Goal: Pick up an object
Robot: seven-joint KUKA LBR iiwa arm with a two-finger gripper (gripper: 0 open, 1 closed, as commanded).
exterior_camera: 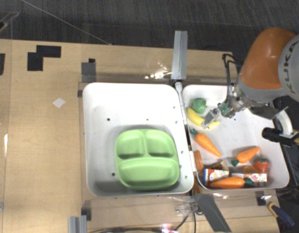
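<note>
Orange-banded arm (pixel 266 62) overhangs right bin's (pixel 280 178) far edge, beside banana (pixel 198 118).

I am looking down on my pale wooden bench (pixel 37 144), black square markers (pixel 42 56) sitting near its far edge, and dark carpet (pixel 115 11) running beyond it.

End effector (pixel 213 115) touches a yellow banana (pixel 199 119) in the right bin (pixel 280 178); green tray (pixel 147 158) in the left bin (pixel 98 130)
</note>
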